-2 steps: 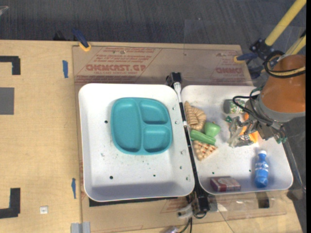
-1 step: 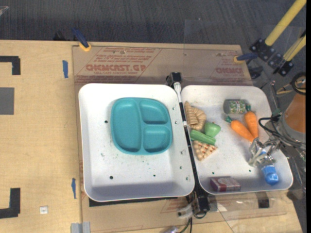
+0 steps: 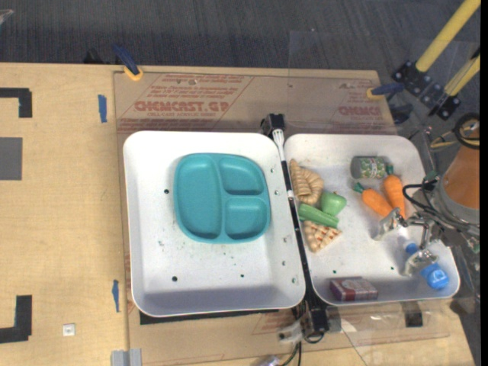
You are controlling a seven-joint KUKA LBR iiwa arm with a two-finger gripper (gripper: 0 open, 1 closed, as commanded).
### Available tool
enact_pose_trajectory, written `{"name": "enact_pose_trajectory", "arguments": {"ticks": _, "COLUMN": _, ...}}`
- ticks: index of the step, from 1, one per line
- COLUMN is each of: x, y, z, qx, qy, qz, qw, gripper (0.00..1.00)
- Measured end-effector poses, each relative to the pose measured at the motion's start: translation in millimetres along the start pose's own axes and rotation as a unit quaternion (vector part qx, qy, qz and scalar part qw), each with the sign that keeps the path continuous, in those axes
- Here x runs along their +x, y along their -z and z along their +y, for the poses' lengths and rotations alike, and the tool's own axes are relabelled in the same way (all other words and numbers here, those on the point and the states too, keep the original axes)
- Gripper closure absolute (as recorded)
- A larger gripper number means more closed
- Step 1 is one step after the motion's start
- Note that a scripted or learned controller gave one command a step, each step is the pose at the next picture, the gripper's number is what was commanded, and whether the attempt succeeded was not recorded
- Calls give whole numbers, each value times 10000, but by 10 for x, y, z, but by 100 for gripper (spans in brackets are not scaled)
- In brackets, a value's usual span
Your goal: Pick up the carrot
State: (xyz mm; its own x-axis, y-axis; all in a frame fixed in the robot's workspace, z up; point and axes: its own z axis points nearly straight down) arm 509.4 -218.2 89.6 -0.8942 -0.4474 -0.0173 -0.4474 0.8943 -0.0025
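Camera view, looking down at a slant on the table (image 3: 61, 227): two white bins sit side by side. The left bin (image 3: 145, 265) carries a teal divided plate (image 3: 223, 197). In the right bin (image 3: 358, 261), two carrots lie near the right wall: one carrot (image 3: 376, 202) and, just beside it on the right, a second carrot (image 3: 393, 190). The end effector (image 3: 402, 227) reaches in from the right and hovers just below both carrots, very close, with nothing between its fingers; whether they are spread or closed I cannot tell. A small can (image 3: 371, 167) lies above the carrots, a blue object (image 3: 436, 277) below the end effector.
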Motion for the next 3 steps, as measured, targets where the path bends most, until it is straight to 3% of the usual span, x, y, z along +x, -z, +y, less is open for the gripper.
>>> {"name": "enact_pose_trajectory", "arguments": {"ticks": 1, "x": -219, "y": 3, "z": 222, "qx": 40, "qy": -1086, "qz": 32, "qw": 9941, "gripper": 0}}
{"name": "enact_pose_trajectory", "arguments": {"ticks": 2, "x": -646, "y": -17, "z": -263, "qx": 33, "qy": -3362, "qz": 22, "qw": 9418, "gripper": 0}}
{"name": "enact_pose_trajectory", "arguments": {"ticks": 3, "x": -685, "y": 126, "z": -280, "qx": 60, "qy": -3354, "qz": -43, "qw": 9421, "gripper": 100}}
